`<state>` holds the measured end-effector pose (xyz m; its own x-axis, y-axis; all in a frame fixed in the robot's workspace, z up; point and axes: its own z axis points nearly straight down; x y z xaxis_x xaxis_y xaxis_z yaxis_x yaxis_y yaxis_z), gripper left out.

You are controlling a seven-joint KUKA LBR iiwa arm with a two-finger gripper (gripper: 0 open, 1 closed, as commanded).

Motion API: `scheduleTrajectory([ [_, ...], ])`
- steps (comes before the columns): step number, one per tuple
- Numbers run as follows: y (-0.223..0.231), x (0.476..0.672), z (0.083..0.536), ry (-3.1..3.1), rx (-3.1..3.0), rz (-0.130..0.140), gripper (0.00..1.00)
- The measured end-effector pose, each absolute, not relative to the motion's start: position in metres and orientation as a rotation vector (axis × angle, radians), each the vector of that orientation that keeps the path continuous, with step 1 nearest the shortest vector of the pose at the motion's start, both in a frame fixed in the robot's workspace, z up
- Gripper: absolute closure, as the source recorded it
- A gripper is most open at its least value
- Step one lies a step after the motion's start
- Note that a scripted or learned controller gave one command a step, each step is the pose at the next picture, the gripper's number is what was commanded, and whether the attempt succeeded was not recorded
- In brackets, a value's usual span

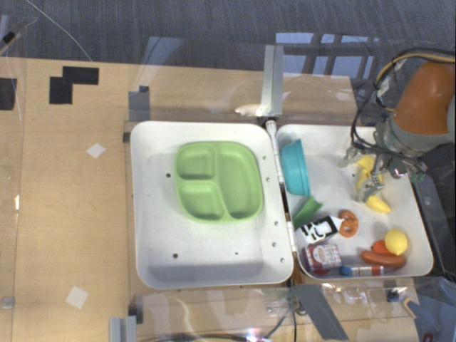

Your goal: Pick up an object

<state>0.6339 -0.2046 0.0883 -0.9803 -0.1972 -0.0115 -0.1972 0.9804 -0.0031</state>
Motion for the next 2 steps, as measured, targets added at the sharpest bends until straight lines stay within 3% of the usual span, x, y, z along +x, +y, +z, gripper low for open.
scheduleTrajectory([
  [1, -0.204, 0.638, 0.104, 3.1, -0.315, -0.009, 1.0],
  [2, -0.206, 0.674, 0.225, 3.098, -0.347, -0.014, 1.0],
])
